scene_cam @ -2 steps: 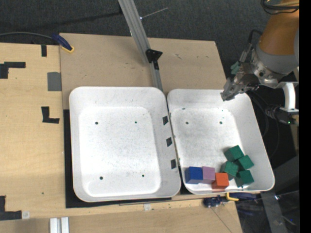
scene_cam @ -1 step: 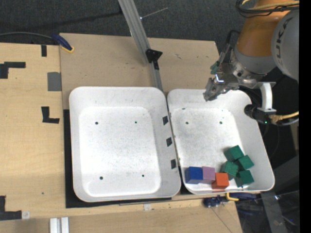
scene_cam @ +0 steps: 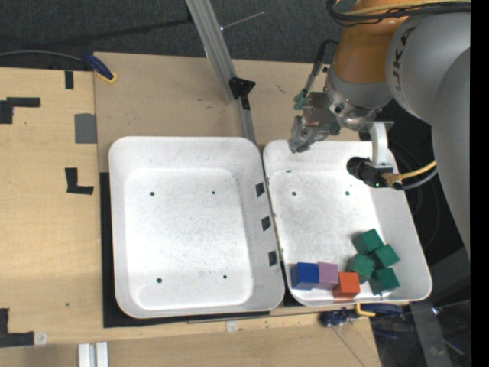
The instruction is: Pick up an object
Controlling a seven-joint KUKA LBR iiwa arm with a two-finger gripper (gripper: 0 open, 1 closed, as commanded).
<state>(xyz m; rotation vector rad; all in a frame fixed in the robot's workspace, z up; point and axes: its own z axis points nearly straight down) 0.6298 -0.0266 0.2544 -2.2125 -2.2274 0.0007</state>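
While the arm [scene_cam: 412, 44] reaches in from the right, its gripper [scene_cam: 302, 140] is seen at the far rim of the right bin [scene_cam: 321, 197]; whether it is spread or pressed together cannot be told. Nothing is seen between its tips. Small blocks are clustered in the near corner of that bin: a blue cube [scene_cam: 305, 274], a lilac cube [scene_cam: 328, 274] and an orange cube [scene_cam: 348, 284] set side by side, with four green blocks [scene_cam: 374, 260] bunched just beside them against the near-right wall. Bare white floor is left between the blocks and the gripper. The left bin [scene_cam: 187, 228] is set alongside, rims nearly touching.
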